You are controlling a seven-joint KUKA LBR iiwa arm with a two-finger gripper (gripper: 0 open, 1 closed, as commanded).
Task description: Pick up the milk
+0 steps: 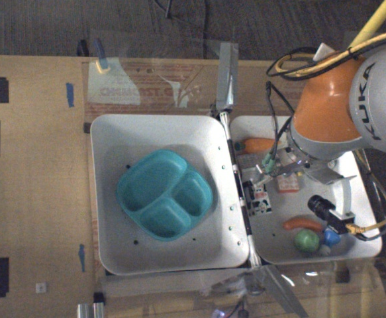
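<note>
A small white carton with dark print, which I take for the milk (259, 198), lies against the left wall of the right bin (368, 244). My gripper (277, 167) hangs over the middle of that bin, just up and to the right of the carton, under the orange wrist band (325, 108). A small red-and-white box (287, 183) lies directly below the gripper. Nothing can be seen held by the gripper.
An orange carrot (259, 144) lies at the right bin's far left. A red sausage-like piece (302, 223), a green ball (306, 240) and a blue piece (331, 237) sit near its front. The left bin (106, 144) holds a teal divided plate (146, 177).
</note>
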